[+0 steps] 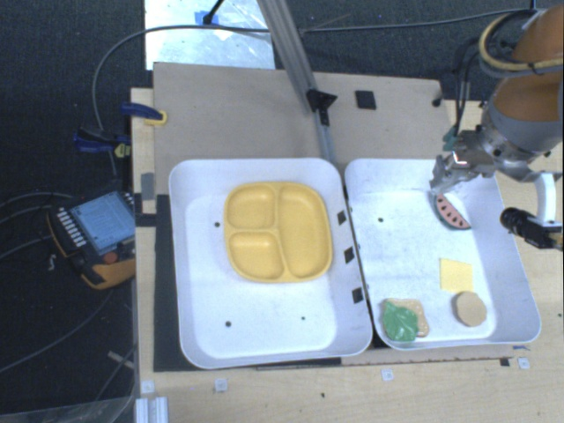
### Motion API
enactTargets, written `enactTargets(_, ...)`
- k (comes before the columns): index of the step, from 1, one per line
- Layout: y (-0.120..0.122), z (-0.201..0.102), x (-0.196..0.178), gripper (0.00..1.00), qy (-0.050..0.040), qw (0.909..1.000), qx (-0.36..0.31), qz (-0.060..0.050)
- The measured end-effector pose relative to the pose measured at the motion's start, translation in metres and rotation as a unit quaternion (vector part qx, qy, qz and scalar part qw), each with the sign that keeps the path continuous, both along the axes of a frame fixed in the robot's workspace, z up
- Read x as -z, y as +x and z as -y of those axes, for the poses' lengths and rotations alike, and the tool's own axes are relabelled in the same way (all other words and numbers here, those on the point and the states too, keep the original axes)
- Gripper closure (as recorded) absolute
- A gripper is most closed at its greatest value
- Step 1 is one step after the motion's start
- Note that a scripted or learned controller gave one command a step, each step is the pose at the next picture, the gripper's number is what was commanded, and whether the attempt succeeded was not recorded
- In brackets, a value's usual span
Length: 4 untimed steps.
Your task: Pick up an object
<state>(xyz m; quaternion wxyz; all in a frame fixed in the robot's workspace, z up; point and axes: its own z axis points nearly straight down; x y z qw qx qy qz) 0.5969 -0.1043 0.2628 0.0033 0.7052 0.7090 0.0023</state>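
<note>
The right bin (388, 245) holds a red watermelon slice (451, 211) near its far right side. A flat yellow square (456, 274) lies in front of it, and a round tan biscuit (470, 308) sits close to the front right corner. A piece of toast with a green lump on it (404, 320) lies at the bin's front edge. My gripper (445, 180) hangs low over the far right part of this bin. Its tip is just above and left of the watermelon slice, very close to it or touching it.
In the left bin (198, 307) a yellow plate with three compartments (278, 232) lies in the middle. A metal pole (295, 51) slants down to the bins' far edge. The arm's orange-banded wrist (524, 69) stands over the right bin's far right corner.
</note>
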Motion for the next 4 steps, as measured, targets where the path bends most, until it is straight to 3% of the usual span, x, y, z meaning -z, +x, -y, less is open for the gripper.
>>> enactTargets(3, -0.029, -0.159, 0.016, 1.00, 0.0016, 1.0000, -0.002, -0.004)
enactTargets(4, -0.038, -0.206, 0.043, 1.00, 0.0014, 1.0000, -0.002, -0.005)
